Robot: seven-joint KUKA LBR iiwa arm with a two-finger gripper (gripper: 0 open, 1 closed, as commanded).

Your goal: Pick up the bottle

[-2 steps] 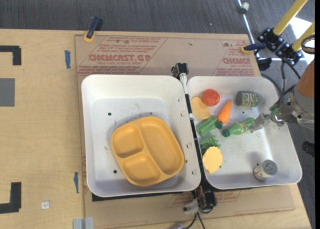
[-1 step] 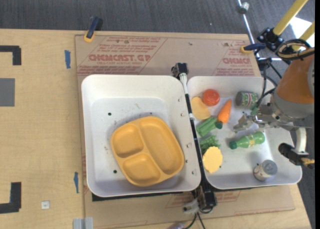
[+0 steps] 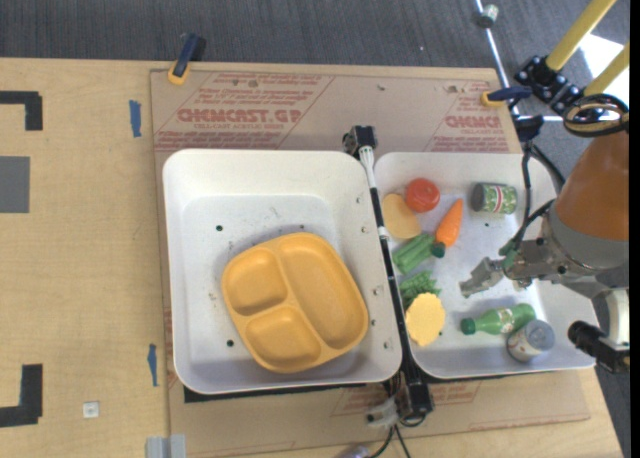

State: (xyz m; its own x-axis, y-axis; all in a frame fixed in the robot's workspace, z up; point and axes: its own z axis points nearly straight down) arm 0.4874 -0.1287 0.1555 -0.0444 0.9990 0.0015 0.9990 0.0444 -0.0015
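camera view from above, at a slant, over two white bins side by side. arm [image 3: 600, 216] cut off at the right edge, its wrist covering part of the right bin [image 3: 470, 361]. gripper [image 3: 487, 276] low over the middle of the right bin, fingers slightly spread, pinching nothing. one green bottle [image 3: 497, 322] lying on its side near the front edge of the right bin, just below the gripper and apart from it. one grey round object [image 3: 530, 339] touching the bottle toward the front right corner, hard to identify. one green can [image 3: 494, 198] near the back edge. one red tomato [image 3: 422, 194], one carrot [image 3: 449, 223], two yellow slices [image 3: 425, 319], green vegetables [image 3: 416, 254] along the left wall, kinds unclear. one yellow divided tray [image 3: 293, 300] in the left bin [image 3: 200, 206], with three compartments.
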